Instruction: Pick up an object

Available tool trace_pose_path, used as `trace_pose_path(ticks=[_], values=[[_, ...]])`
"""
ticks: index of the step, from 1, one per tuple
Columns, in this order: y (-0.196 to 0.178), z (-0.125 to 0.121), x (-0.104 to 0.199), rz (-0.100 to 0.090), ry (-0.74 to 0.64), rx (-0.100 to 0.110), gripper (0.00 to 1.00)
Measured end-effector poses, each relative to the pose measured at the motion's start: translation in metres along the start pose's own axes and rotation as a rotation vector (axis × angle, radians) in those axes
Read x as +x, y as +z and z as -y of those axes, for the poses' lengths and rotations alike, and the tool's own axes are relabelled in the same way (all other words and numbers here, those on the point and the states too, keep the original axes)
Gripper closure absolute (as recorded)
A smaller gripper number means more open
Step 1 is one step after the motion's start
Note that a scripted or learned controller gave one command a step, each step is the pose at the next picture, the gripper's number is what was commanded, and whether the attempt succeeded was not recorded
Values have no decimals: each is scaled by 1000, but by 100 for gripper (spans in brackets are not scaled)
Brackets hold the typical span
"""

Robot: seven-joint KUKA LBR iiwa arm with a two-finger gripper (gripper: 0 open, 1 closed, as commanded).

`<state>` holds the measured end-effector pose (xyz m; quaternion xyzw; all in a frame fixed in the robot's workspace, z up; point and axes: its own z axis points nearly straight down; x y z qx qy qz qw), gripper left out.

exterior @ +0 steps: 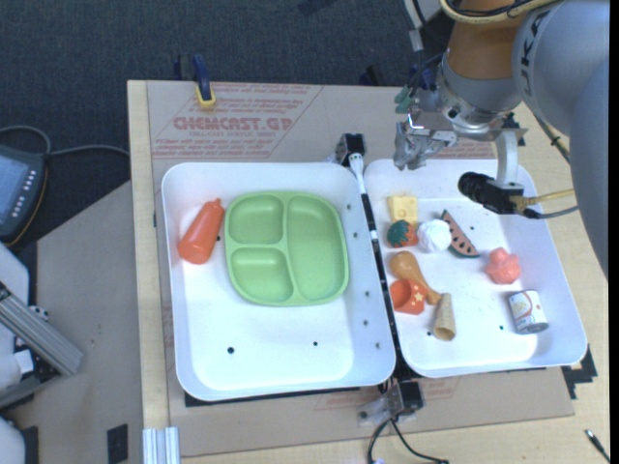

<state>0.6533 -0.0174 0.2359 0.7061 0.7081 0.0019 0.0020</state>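
Gripper (418, 151) hovers above the right bin's (556, 332) far corner, fingers slightly apart and empty, toys clustered below for picking.

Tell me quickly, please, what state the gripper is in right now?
Gripper: nothing seen between its fingers; open or shut cannot be told, above the right white bin's far edge.

Red print reading "CHEMCAST GP" runs across the brown paper-faced sheet (253, 114) on the bench, in the upper middle of the frame just above the left bin; finer red lines beneath it are too small to read. The small can (526, 310) at lower right carries a label, illegible.
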Motion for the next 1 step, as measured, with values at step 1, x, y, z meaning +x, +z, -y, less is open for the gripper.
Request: trace_pose_path(ticks=[1], values=[[20,1,7,0,2,9,100]])
